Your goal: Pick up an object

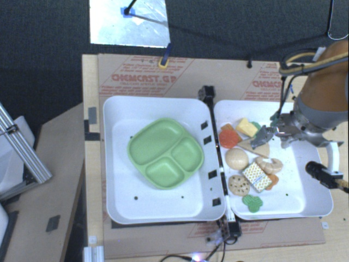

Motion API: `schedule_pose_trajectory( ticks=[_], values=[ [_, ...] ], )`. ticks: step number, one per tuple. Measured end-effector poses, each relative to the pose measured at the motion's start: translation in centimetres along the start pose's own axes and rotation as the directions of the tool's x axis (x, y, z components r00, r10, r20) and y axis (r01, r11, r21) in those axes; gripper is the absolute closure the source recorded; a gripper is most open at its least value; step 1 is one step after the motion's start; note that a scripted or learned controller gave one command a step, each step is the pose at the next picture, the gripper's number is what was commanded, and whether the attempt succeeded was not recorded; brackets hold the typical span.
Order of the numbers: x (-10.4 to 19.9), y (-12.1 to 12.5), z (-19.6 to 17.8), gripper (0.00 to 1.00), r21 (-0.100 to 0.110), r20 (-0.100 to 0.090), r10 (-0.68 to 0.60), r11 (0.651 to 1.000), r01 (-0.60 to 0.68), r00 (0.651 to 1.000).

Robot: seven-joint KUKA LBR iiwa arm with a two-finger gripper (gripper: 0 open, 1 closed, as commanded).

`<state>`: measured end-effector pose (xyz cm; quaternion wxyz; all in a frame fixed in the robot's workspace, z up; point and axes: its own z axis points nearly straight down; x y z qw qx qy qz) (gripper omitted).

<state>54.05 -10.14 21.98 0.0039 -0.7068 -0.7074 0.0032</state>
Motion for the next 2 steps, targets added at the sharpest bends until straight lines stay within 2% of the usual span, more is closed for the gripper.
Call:
schedule_pose_trajectory(
  ticks=[1,2],
  values=[
    [0.0,0.2,-0.5,0.0,-0.011,0.002,-0.002,1.0,0.002,1.0],
    [-0.3,0.4,5.7,0.0,-0.007,0.001,0.0,1.0,0.0,1.0]
  ],
)
